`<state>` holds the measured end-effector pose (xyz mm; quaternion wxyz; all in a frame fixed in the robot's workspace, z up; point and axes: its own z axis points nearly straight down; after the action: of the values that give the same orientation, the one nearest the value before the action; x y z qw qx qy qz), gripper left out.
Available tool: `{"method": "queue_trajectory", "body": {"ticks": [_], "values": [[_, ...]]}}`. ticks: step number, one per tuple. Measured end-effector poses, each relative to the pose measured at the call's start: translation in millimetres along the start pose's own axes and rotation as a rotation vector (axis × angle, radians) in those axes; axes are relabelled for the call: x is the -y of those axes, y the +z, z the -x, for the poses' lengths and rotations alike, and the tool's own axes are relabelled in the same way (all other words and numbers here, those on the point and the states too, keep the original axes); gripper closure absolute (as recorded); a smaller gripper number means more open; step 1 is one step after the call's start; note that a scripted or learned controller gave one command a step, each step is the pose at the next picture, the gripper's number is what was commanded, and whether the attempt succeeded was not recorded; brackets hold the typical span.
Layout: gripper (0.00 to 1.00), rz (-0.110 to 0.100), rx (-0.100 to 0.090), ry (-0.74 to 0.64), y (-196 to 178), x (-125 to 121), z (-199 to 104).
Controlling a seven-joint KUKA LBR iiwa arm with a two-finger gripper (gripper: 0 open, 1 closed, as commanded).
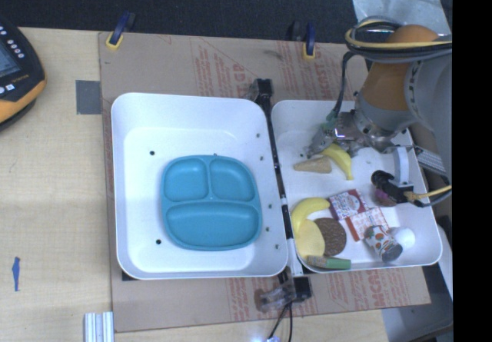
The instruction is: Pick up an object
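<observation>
Gripper (324, 142) hangs low in the far left part of the right bin (427, 254), at the end of the arm (393, 85) that reaches in from the right. It sits just over the far end of a banana (342, 159), and contact between them cannot be made out. Whether the gripper is apart or together cannot be told from this slant, and nothing can be seen held in it.

The banana lies in the far half of the right bin, curving toward the near right. A beige wedge (312, 166) lies just left of it. Nearer, a yellow fruit (306, 219) lies against the bin's left wall, with a brown disc (333, 234) overlapping its right side. A green marker (329, 262) lies along the near wall below the disc. Right of the fruit sit two red-and-white packets (355, 210), touching each other, and a small can (383, 244) lies tilted in the near right corner.

The left bin (131, 125) holds a blue divided plate (211, 202), lying flat near its middle. Both bins rest on a cardboard sheet (192, 64) on the table (54, 194). A yellow clamp (117, 31) and a blue clamp (309, 41) grip the sheet's far edge.
</observation>
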<state>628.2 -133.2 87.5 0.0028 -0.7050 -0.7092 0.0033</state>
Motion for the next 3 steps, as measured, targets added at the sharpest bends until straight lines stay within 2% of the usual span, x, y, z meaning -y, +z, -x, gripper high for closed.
{"method": "queue_trajectory", "body": {"ticks": [1, 2, 3], "values": [[0.0, -0.002, -0.002, 0.009, -2.9, 108.4, 45.6], [0.0, 0.011, -0.001, -0.005, -4.6, 40.4, 0.8], [0.0, -0.022, -0.003, 0.005, -1.4, -24.3, -21.4]]}}
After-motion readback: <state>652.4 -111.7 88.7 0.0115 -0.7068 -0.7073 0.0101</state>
